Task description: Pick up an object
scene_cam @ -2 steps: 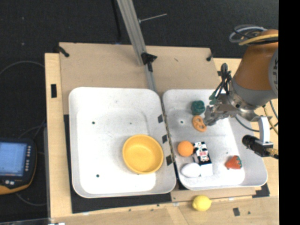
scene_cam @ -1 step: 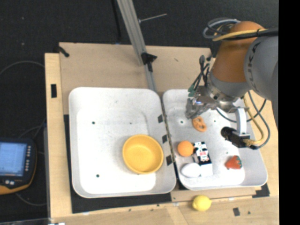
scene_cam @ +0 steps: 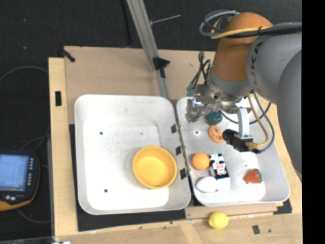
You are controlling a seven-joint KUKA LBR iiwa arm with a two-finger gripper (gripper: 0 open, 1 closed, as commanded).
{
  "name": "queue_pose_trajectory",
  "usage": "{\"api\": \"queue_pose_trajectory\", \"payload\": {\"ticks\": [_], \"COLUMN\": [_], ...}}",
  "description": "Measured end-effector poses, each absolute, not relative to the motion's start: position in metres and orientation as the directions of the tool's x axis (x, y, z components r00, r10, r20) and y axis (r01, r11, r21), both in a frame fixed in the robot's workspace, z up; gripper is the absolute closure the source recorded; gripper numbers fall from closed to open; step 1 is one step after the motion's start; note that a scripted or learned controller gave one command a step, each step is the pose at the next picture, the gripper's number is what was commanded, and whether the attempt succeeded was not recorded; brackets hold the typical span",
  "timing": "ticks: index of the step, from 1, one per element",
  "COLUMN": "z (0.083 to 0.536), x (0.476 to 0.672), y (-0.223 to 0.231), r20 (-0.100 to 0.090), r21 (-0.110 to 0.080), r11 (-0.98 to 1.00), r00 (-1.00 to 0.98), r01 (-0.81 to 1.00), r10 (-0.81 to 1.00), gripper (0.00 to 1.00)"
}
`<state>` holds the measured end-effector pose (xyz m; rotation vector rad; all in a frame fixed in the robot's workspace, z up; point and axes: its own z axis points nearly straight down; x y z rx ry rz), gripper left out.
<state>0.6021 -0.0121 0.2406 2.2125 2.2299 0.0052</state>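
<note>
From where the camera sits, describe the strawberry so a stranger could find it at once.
Take the right-hand white bin, the one under the arm. Near its front right corner lies the strawberry, apart from the other items. It is the one red thing there; the orange ball nearby is round and plain.

Yellow bowl (scene_cam: 154, 166), orange ball (scene_cam: 200, 161), red strawberry (scene_cam: 253, 176), yellow lemon (scene_cam: 218, 220), white bins (scene_cam: 91, 136).

— What is on the big brown bench (scene_cam: 109, 72)?

— Two white bins side by side — the left bin (scene_cam: 91, 136) and the right bin (scene_cam: 269, 172).

— Anything else?

— A yellow lemon (scene_cam: 218, 220) sits on the bench, just in front of the right bin.
</note>
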Motion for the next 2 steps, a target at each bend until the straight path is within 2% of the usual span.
{"api": "queue_pose_trajectory", "payload": {"ticks": [1,2], "z": [0.249,0.237], "x": [0.621,0.645], "y": [0.031,0.075], "r20": [0.002,-0.001], "r21": [0.002,0.002], "r11": [0.008,0.005], "r00": [-0.008,-0.005], "r01": [1.000,1.000], "r10": [1.000,1.000], "gripper": [1.00,1.00]}}
